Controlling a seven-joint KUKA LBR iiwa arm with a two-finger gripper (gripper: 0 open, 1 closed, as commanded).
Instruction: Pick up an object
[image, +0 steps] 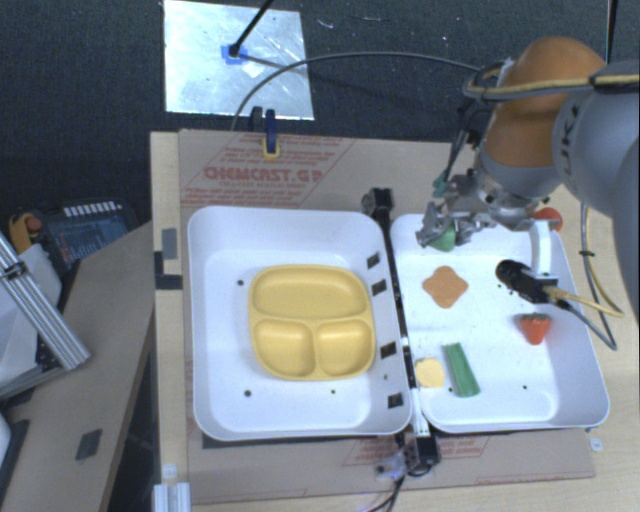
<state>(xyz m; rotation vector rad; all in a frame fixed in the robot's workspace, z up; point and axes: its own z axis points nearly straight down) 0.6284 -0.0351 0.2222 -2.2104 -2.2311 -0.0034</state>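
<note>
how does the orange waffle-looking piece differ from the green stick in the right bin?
Colour: the orange piece is orange-tan; the green stick is green.
Shape: the orange piece is squat with a wavy outline; the green stick is long and narrow.
Place: the orange piece lies mid-bin, apart from other items; the green stick lies nearer the front edge, beside a small yellow round piece.
Shared: both lie flat in the right bin.

Grey arm (600, 130) reaching in, gripper (440, 232) lowered
</note>
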